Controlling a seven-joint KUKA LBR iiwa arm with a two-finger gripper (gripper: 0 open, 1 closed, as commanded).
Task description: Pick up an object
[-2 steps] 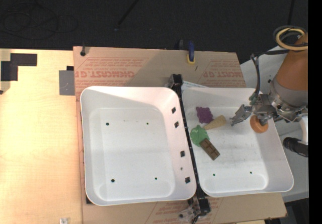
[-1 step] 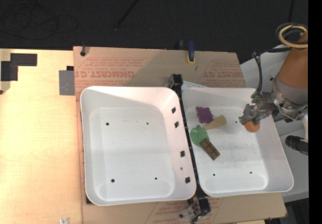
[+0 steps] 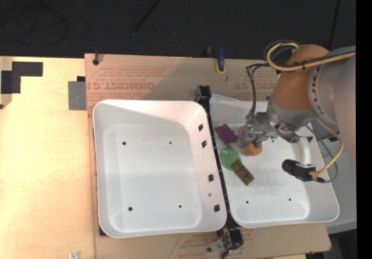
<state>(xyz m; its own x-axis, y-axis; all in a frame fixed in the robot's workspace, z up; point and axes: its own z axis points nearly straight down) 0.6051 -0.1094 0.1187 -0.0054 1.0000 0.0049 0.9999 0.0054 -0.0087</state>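
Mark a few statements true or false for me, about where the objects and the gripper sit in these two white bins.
1. The crumpled purple object lies in the right-hand white bin. True.
2. The lumpy green object lies in the left-hand white bin. False: it lies in the right-hand bin, near the side that meets the left-hand bin.
3. The brown rectangular block lies right beside the green object. True.
4. The gripper is over the left-hand bin. False: it is over the right-hand bin, right at the small round orange object.
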